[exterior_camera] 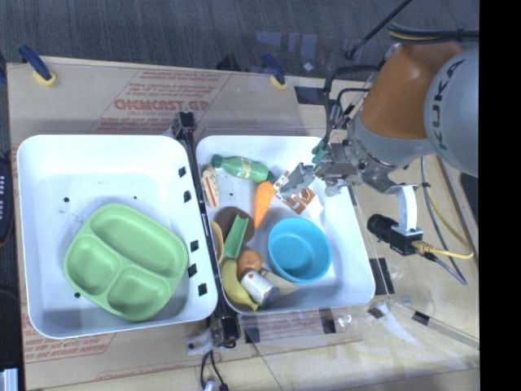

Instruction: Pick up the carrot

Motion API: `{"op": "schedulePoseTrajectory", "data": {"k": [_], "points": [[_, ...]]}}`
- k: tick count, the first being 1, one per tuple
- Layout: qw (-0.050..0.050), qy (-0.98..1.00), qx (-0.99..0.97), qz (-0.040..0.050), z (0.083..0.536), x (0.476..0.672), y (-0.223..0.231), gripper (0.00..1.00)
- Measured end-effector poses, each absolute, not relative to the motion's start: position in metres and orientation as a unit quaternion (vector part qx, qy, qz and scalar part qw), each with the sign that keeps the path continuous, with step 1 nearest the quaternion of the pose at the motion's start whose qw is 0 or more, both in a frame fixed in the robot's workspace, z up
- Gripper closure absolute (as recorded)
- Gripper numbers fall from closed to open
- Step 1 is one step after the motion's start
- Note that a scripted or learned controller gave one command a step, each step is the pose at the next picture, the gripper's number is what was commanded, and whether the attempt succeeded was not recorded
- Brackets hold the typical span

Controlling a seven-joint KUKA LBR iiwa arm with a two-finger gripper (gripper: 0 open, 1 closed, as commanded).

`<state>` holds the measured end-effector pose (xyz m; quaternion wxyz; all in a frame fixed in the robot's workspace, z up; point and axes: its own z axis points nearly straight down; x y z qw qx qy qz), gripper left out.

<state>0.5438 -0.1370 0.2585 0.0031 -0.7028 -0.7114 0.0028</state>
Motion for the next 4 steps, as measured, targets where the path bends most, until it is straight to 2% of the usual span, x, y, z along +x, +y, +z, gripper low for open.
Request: {"op": "schedulePoseTrajectory", "data": {"k": [1, 2, 3, 4], "points": [[0.008, -0.694, -0.720, 0.0063, 0.119, 0.540, -0.089, 0.00], [0.006, -0.697, -0.717, 0.0070, 0.133, 0.542, -0.091, 1.00], [-0.003, -0.773, -0.635, 0.0004, 0.300, 0.541, -0.091, 1.00], [0.010, -0.820, -0.572, 0.0059, 0.132, 0.553, -0.099, 1.00]]}}
